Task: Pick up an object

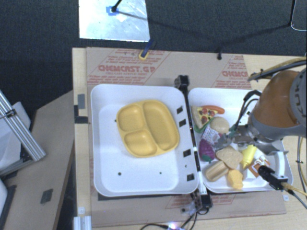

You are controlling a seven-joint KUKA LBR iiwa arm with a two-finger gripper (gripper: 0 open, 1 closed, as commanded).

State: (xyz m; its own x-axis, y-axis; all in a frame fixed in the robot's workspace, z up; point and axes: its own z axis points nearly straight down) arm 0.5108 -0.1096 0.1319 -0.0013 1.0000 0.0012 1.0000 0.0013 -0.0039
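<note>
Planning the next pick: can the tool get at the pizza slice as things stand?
Probably yes. The pizza slice lies uncovered at the right bin's far left corner, beside the tool; only the divider nearby crowds it.

arm (283, 107) cut off at right edge. hand (229, 137) partly buried among the food toys in right bin (240, 92), fingers unreadable. counter (48, 176) cropped bottom-left.

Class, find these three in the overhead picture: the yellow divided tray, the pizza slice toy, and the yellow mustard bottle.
yellow divided tray (146, 127): camera view, on the ridge where its compartments meet.
pizza slice toy (205, 113): camera view, on its topped face.
yellow mustard bottle (248, 156): camera view, on its body.
</note>
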